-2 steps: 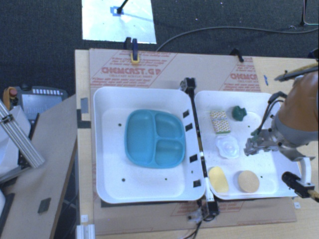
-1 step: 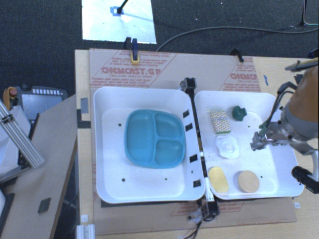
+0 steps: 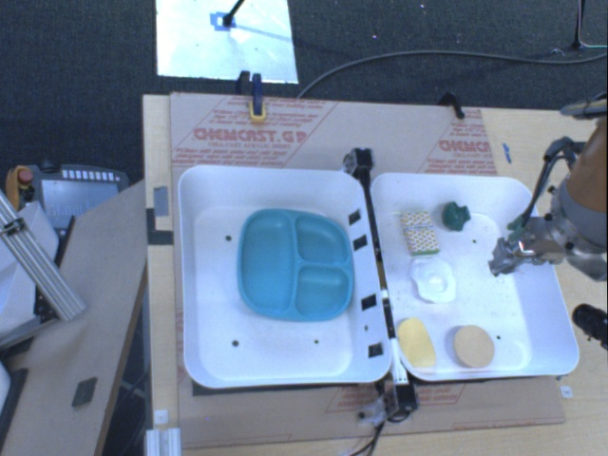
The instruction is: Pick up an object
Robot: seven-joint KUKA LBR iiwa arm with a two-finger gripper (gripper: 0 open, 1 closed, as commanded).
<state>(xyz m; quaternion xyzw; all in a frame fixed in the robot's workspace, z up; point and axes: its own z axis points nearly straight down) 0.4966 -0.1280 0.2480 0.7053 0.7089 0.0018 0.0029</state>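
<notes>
Seemingly empty, the claw [image 3: 503, 257], fingers too blurred to judge, hovers at three o'clock of the white fried-egg toy [image 3: 434, 280] in the right bin [image 3: 546, 350], whose flatness risks a slip.

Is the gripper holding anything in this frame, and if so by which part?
Nothing is seen held. The gripper hangs over bare floor of the right bin, apart from the green toy and white piece.
</notes>
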